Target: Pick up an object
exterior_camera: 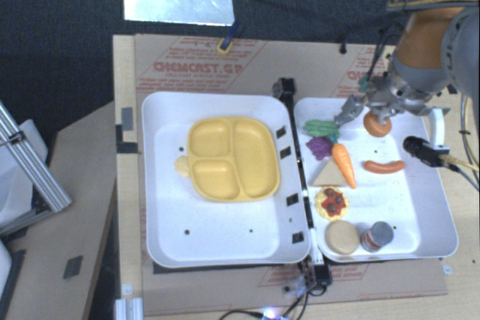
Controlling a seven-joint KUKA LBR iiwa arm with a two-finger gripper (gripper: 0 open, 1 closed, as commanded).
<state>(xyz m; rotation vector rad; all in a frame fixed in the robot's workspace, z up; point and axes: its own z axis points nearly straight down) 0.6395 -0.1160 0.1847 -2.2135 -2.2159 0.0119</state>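
My one fixed camera looks down slantwise on both bins (225,105), the arm (435,19) entering from three o'clock.

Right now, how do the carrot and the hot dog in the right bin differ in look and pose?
The carrot is bright orange and tapered, wide at the top and narrowing to a point; the hot dog is redder and even in thickness with rounded ends. The carrot lies nearly lengthwise down the bin and overlaps the tan wedge; the hot dog lies crosswise, touching nothing. Both lie flat in the right bin.
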